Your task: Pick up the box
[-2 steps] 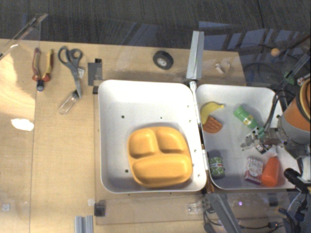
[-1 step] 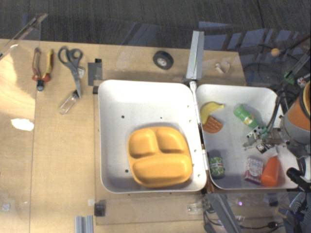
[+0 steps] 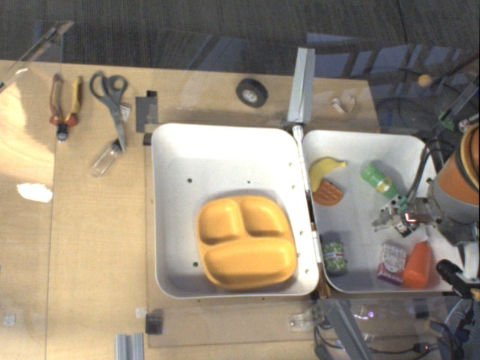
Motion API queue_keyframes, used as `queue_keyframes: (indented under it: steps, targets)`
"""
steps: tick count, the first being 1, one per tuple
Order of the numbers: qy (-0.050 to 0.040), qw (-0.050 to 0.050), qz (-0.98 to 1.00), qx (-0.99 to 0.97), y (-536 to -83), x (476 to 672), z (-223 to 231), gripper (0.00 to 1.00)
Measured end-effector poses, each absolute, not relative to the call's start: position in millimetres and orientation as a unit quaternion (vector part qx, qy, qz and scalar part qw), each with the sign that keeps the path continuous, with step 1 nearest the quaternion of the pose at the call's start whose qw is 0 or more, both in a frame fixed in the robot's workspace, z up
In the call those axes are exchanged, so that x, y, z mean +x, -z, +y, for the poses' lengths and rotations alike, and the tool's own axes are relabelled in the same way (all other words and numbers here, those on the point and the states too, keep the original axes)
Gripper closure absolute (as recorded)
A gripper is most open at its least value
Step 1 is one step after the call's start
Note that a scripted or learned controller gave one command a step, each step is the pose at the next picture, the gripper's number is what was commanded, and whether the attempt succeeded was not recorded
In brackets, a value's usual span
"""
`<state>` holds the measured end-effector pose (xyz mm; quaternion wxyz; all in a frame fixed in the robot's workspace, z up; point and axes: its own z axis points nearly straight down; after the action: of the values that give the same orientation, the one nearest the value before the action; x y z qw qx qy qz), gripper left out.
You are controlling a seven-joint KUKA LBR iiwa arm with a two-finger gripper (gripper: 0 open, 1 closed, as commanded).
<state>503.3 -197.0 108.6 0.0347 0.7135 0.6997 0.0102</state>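
The box [image 3: 391, 262] is small, pink and white, and lies near the front of the right bin [image 3: 360, 147], touching an orange bottle [image 3: 417, 265] on its right. My gripper [image 3: 396, 219] hangs over the right part of that bin, a short way behind the box and apart from it. Nothing shows between its fingertips. The grey arm with its orange band [image 3: 459, 178] comes in from the right edge.
The right bin also holds a banana [image 3: 327, 169], a brown-orange round item [image 3: 328, 193], a green bottle [image 3: 379, 178] and a dark can [image 3: 334, 256]. An orange divided tray [image 3: 246, 241] lies in the left bin [image 3: 172, 201]. Scissors [image 3: 112, 103], pliers [image 3: 64, 103] and a tape roll [image 3: 252, 92] lie on the bench.
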Motion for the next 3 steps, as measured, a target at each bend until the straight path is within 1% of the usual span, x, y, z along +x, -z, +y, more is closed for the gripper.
queue_keyframes:
  steps: [1,2,3]
  targets:
    - [-0.0106,0.029,0.704,0.710,-111.4,502.8,-199.1,0.00]
    - [-0.0084,0.022,0.718,0.695,-115.0,499.8,-199.5,0.00]
    - [-0.0109,0.026,0.690,0.724,-111.2,501.7,-199.0,0.00]
